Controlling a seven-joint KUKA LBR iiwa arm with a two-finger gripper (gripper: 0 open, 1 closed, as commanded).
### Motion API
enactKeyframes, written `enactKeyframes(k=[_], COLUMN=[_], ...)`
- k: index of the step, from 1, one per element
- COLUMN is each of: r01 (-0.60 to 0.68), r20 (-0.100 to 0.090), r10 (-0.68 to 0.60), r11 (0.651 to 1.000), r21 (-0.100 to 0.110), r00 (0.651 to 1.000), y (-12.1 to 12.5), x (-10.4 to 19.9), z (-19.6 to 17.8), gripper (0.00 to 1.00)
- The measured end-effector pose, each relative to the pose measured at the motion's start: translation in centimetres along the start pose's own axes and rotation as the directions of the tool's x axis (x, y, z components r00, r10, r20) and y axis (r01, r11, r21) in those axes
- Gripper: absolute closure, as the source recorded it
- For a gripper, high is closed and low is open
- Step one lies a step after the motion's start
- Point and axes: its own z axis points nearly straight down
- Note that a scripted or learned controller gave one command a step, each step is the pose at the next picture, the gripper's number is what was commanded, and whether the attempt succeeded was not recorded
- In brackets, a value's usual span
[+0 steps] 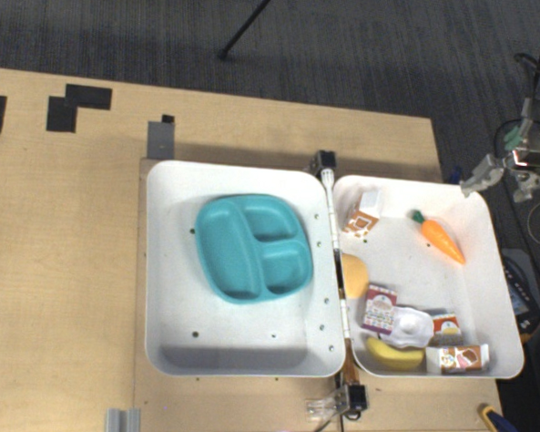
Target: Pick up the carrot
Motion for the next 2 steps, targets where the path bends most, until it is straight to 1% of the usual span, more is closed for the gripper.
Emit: enactKeyframes(k=[1,2], r01=[-0.002,0.003], r20=[-0.007,-0.007], r10=[0.002,-0.003], r11=[1.0,1.0], r21=[0.018,0.001], r00=[1.0,1.0], y=[-3.1,0.2], x=[-0.2,0.1], z=[16.3,19.2], gripper=[0.0,0.0])
